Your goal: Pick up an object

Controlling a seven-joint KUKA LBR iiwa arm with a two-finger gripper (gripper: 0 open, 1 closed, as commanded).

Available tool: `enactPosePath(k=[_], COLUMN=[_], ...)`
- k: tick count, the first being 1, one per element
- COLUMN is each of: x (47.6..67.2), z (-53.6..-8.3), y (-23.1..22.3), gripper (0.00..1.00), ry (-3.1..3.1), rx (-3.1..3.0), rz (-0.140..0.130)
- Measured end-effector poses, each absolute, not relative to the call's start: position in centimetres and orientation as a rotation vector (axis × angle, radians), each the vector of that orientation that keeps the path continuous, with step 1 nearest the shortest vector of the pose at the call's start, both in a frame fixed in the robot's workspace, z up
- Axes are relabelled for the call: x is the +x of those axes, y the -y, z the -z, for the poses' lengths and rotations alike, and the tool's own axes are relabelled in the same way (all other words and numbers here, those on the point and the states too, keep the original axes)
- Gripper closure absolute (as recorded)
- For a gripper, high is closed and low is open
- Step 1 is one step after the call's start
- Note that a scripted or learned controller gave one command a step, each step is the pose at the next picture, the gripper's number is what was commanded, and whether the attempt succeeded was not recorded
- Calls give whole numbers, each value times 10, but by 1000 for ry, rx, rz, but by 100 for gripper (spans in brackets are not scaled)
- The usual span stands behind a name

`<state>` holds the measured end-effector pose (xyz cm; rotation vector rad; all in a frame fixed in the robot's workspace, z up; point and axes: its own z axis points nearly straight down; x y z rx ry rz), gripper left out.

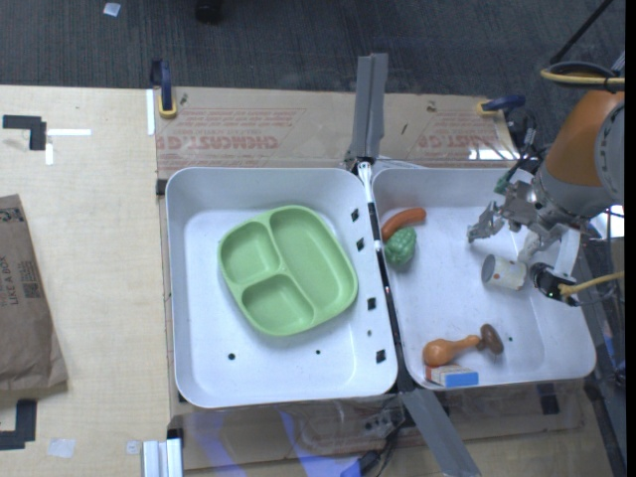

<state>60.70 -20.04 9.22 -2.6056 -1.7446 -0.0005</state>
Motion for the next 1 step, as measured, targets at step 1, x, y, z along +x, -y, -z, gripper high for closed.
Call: enactPosePath(k=[1], x=[620], z=[-163], y=[211], gripper=[0], ry=[2049], rx=[-2385], rz=[-2])
